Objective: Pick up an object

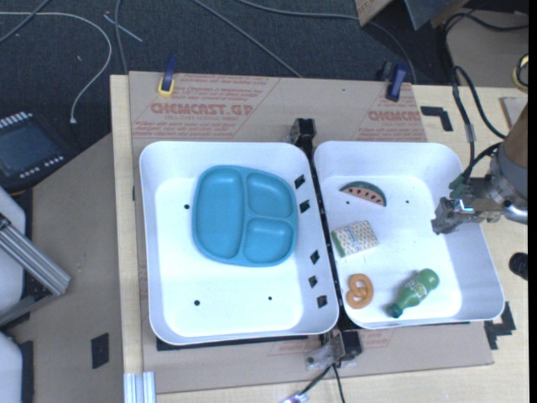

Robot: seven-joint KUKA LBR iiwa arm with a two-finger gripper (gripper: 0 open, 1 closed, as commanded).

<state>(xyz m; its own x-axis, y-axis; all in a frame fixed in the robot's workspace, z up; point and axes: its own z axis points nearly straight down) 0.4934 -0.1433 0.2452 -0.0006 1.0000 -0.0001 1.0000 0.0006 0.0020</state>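
Two white bins sit side by side on the table (126, 225). Left bin (168, 292) has just a blue divided plate (245, 215), flat, near its middle, too broad for a two-finger grab, so probably not the target. Right bin (470, 284) holds the small pickables, spread apart so each can be reached alone: watermelon slice (364, 193) up top, small checkered packet (355, 238) mid-left near the divider, pretzel (360, 290) below it, green bottle (414, 292) lying tilted lower right. None touching. The hand (451, 214) hangs at the right bin's right edge, above the bottle's side of the bin, nothing visibly in it; can't tell whether it's wide or narrow. Likely pre-grasp, bottle or slice nearest. Risk: the bottle may roll.
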